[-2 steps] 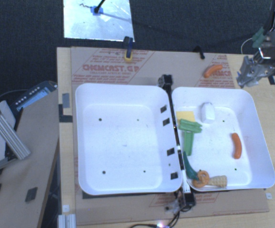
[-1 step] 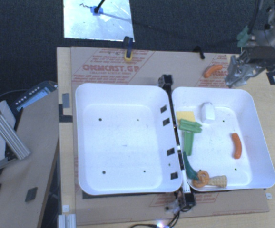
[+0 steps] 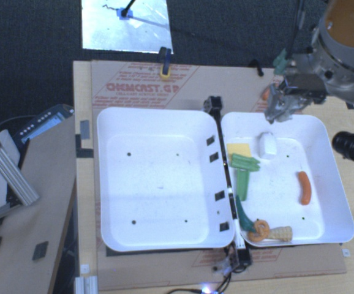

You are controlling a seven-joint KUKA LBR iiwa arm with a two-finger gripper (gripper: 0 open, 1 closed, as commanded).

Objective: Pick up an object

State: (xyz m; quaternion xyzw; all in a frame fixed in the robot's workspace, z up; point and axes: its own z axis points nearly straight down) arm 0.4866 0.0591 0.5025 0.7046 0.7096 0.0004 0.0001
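Observation:
My gripper (image 3: pixel 280 111) hangs over the far edge of the right bin (image 3: pixel 330 164), above and slightly right of a white rounded object (image 3: pixel 267 144). Nothing shows between its fingers. Beside that white object lies a yellow square piece (image 3: pixel 239 149) with a green toy (image 3: pixel 244 167) partly on it, its long green handle running toward the near edge. An orange sausage-shaped piece (image 3: pixel 304 187) lies at the bin's right. Near the front edge sit an orange ring (image 3: pixel 261 229) and a tan cone-like piece (image 3: pixel 280 232).
The left bin (image 3: pixel 112 182) sits beside the right one, joined by a black divider with clips (image 3: pixel 218 164). A yellow and blue clamp (image 3: pixel 164 63) stands on the cardboard behind the bins. A shiny sheet (image 3: pixel 126 17) lies further back.

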